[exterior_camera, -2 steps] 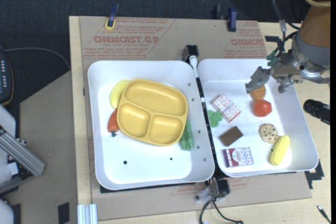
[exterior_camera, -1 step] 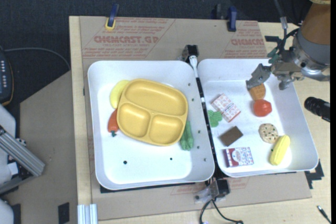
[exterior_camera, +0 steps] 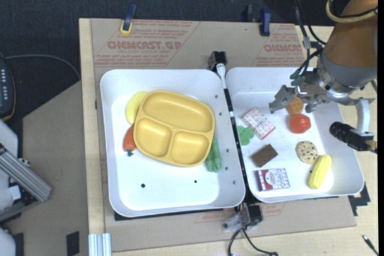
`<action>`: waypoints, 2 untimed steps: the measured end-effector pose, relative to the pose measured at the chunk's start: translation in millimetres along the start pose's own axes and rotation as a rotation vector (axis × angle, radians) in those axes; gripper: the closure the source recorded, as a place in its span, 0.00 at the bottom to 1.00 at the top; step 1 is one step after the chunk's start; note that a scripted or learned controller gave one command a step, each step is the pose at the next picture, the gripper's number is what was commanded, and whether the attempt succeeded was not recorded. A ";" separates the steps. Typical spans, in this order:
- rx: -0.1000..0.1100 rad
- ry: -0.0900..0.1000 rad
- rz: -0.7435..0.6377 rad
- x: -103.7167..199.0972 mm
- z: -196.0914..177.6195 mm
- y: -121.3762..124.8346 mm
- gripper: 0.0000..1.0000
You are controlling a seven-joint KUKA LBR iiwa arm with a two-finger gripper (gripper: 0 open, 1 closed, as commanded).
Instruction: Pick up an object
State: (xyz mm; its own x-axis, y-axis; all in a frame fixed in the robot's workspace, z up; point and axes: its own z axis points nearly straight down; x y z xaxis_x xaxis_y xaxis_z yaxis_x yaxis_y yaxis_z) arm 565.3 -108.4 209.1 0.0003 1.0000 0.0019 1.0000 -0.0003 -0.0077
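Observation:
My gripper (exterior_camera: 296, 102) hangs over the back of the right bin (exterior_camera: 345, 186), open, with its two grey fingers spread wide. A small orange object (exterior_camera: 294, 107) lies between the fingertips, and there is a gap to each finger. Just in front of it sits a red tomato (exterior_camera: 300, 123). Further forward are a round cookie (exterior_camera: 306, 151) and a yellow banana-like piece (exterior_camera: 320, 171). To the left lie a pink-and-white packet (exterior_camera: 258, 123), a green piece (exterior_camera: 245, 134), a brown block (exterior_camera: 263, 155) and a red-and-white box (exterior_camera: 272, 179).
The left bin (exterior_camera: 120, 189) holds a yellow divided plate (exterior_camera: 174, 128), with a yellow piece (exterior_camera: 135, 106), a red-orange pepper (exterior_camera: 129, 139) and a green item (exterior_camera: 213, 157) around it. A black part of the arm (exterior_camera: 351, 136) juts over the right bin's right side.

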 end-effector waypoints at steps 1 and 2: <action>0.000 0.000 0.001 -2.9 53.5 -10.6 0.00; 0.001 0.000 0.001 -3.9 117.7 -11.7 0.00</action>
State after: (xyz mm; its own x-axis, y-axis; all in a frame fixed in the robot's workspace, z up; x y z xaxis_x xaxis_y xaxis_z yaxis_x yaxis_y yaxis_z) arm 552.7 -112.1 91.4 0.0008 1.0000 0.0023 1.0000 -0.0008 -0.0085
